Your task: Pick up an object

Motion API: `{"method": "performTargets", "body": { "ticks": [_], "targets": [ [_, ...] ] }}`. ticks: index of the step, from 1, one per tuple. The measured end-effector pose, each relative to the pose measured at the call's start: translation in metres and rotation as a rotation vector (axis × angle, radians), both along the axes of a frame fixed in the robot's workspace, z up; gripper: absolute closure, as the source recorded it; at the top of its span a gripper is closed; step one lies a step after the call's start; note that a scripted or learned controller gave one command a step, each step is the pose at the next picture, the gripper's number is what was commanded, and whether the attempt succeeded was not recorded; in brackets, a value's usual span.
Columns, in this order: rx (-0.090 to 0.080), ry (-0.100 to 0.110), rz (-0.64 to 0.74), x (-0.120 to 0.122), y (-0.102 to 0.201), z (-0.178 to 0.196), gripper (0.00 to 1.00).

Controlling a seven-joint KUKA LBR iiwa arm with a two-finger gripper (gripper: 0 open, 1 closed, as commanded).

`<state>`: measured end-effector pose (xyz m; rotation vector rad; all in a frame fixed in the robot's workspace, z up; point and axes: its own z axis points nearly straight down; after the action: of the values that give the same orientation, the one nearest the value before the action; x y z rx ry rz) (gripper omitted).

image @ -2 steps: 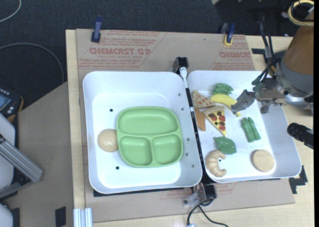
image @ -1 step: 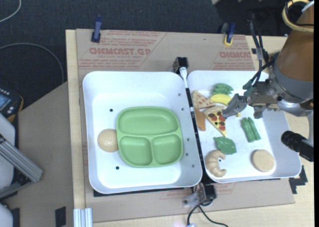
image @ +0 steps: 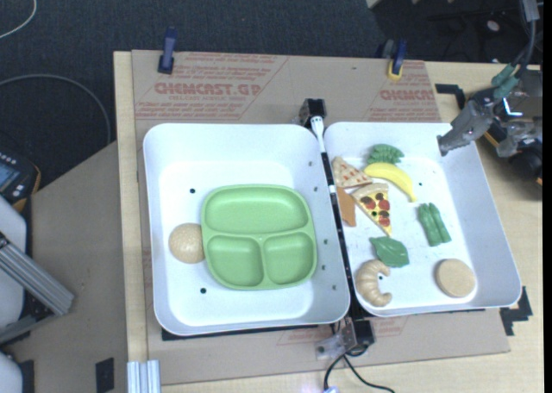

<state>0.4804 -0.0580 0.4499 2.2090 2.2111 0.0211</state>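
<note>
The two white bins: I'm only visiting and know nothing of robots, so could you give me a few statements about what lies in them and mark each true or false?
1. The green plate with compartments lies in the left bin. True.
2. The banana lies in the left bin. False: it lies in the right bin, beside the pizza slice.
3. A round bun sits against the plate's left edge. True.
4. The croissant sits on the green plate. False: it lies at the near edge of the right bin.
5. The gripper is over the left bin. False: it is at the right bin's far right corner.
</note>
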Motion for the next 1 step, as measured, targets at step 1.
{"method": "performTargets", "body": {
  "ticks": [1],
  "targets": [
    [0.006, 0.014, 0.018, -0.0013, 0.1562, 0.0365, 0.0]
  ]
}}
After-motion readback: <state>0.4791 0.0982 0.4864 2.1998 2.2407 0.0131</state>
